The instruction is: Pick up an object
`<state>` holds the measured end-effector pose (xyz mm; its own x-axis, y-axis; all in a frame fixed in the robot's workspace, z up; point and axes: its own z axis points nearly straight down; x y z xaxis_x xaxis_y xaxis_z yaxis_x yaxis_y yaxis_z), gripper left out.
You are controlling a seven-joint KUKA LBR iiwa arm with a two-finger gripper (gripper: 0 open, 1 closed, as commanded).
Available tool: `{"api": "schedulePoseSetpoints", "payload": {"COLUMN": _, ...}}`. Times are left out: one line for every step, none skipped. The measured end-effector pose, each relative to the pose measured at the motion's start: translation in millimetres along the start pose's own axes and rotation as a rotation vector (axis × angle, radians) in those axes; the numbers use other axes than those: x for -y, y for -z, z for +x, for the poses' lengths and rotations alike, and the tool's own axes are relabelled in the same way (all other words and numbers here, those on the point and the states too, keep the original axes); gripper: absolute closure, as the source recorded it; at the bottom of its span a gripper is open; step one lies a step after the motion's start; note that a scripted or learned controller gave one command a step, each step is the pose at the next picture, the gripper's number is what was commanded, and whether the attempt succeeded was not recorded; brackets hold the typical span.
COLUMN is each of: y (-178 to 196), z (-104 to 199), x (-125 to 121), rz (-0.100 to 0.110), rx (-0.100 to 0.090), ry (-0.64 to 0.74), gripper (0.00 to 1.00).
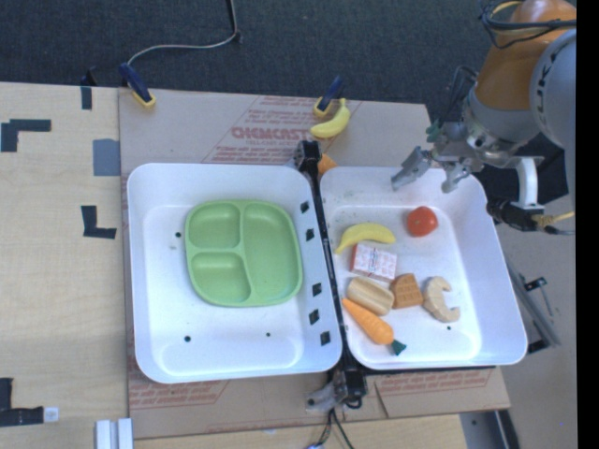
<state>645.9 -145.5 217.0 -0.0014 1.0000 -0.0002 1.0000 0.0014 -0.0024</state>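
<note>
You have a light wooden bench [56, 279] bearing a brown cardboard sheet [234, 129]; on it sit two shallow white plastic bins [154, 344], touching.

The grey arm [524, 73] is reaching in from the right, its orange band showing above the wrist. The gripper [432, 178] is hanging with fingers [408, 172] spread apart, holding nothing.

Two glossy white plastic bins [150, 279] sit on matt brown cardboard [234, 129] over a pale wood-grain worktop [56, 288]; a smooth green plastic tray [243, 253] and a shiny red tomato [422, 221] catch the light.
</note>
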Motion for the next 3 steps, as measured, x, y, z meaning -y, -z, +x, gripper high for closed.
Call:
{"api": "schedulePoseSetpoints", "payload": {"y": -98, "z": -46, "x": -2, "rz": 0.002, "rx": 0.0, "ry": -0.002, "gripper": 0.0}}
{"api": "schedulePoseSetpoints", "payload": {"y": -130, "z": -42, "x": -2, "rz": -0.005, "rx": 0.003, "ry": 0.0, "gripper": 0.0}}
{"api": "schedulePoseSetpoints", "payload": {"y": -120, "z": -42, "x": -2, "rz": -0.007, "rx": 0.004, "ry": 0.001, "gripper": 1.0}}
